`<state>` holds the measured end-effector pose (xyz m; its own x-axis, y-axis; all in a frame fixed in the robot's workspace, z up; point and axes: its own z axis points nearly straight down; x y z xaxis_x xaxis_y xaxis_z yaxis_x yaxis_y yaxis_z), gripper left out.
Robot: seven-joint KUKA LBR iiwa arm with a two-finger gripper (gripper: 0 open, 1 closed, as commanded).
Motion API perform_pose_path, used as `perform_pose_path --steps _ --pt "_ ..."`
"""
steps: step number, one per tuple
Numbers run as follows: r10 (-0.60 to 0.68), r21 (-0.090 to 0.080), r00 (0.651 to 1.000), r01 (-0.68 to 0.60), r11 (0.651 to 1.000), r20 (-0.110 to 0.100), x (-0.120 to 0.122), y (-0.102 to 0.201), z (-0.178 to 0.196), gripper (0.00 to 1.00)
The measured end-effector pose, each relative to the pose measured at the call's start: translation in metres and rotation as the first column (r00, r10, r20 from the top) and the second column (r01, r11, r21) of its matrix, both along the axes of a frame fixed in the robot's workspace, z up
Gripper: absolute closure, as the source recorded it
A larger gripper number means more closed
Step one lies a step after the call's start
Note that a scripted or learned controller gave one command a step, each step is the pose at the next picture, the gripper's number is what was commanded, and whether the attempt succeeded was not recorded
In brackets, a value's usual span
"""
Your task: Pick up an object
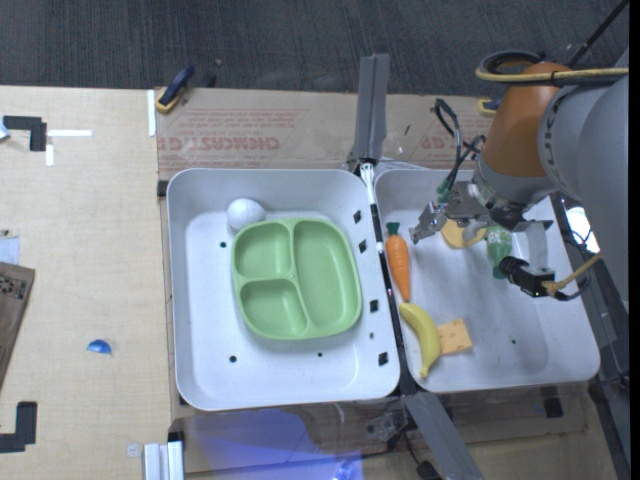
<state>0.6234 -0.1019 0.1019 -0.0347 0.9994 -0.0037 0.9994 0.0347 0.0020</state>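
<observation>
Banana (421, 334) and carrot (398, 266) lying lengthwise just down-left of the fingers (445, 220), well within reach; can't tell if open or closed.

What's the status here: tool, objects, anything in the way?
Tool low at right bin's far end, nothing seen between fingers. Carrot, banana, cheese piece lying loose. Green plate in left bin.

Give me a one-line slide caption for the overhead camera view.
Claw over the right bin near carrot, banana and cheese; green plate in left bin.
</observation>
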Motion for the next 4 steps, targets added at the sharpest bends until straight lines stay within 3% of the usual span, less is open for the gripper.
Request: perform_pose_path --steps 1,2,3,4 --pt "-0.087 0.002 0.996 0.087 0.996 0.001 0.036 -0.06 0.024 0.0" --pt "0.041 0.002 0.999 -0.041 0.999 -0.001 -0.027 -0.092 -0.01 0.0" --pt "0.039 0.001 0.999 -0.039 0.999 0.0 -0.027 -0.093 0.0 1.0" --pt "0.205 0.003 0.979 -0.205 0.979 -0.003 -0.041 -0.042 -0.01 1.0"
